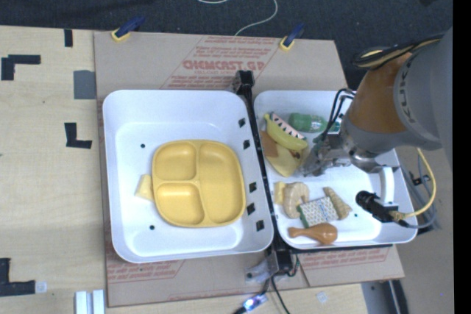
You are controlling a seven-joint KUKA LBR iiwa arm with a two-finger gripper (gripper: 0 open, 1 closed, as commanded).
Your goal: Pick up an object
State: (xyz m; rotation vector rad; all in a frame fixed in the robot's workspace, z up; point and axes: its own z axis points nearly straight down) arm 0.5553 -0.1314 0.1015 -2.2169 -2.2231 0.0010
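The right bin [383, 235] holds several toy foods: a yellow banana-like piece [283, 134], a green piece [304, 120], a tan slice [282, 162], a bread-like chunk [294, 196], a speckled square [317, 212], and a brown drumstick [315, 234]. My gripper [316, 160] is low in this bin, just right of the tan slice and below the green piece. The wrist hides its fingers.
The left bin [121, 158] carries a yellow divided plate [199, 182] with a pale yellow wedge [143, 187] tucked at its left edge. A black divider [255, 151] runs between the bins. Cables [412, 209] hang off the arm at the right bin's edge.
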